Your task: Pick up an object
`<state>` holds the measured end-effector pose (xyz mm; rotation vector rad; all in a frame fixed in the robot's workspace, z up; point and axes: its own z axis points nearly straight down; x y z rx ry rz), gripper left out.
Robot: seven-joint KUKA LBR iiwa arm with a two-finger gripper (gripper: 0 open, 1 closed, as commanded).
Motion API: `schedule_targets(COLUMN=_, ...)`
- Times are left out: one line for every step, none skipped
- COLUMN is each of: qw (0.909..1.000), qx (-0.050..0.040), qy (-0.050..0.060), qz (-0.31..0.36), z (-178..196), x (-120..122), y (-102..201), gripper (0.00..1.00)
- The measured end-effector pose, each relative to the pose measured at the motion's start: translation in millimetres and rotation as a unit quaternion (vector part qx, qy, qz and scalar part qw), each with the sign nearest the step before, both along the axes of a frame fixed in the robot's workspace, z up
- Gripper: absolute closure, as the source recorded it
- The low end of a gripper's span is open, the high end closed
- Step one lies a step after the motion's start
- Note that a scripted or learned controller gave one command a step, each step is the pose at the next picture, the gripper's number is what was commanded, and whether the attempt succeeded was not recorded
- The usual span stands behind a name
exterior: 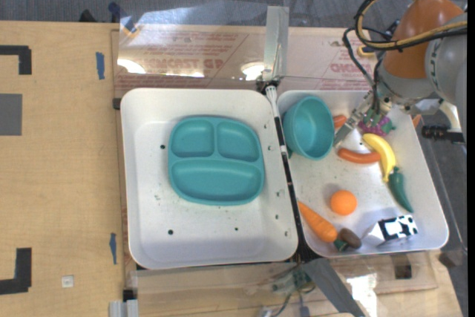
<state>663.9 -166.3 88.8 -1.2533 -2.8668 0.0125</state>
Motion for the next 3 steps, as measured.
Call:
schedule_targets(qw=0.9993, qx=-0.0002, qy=-0.011, qz=-0.035, z=-0.3, x=-53.2, y=26.0, gripper=0.00)
schedule_targets(qw=0.9980, qx=0.0006, qy=-0.011, qz=-0.063, z=0.5, x=-125.3, y=37.2, gripper=0.00)
schedule_targets(qw=0.9999, qx=0.0001, qy=-0.014, qz=0.001, z=0.9, x=-173.7, y=27.5, gripper=0.00)
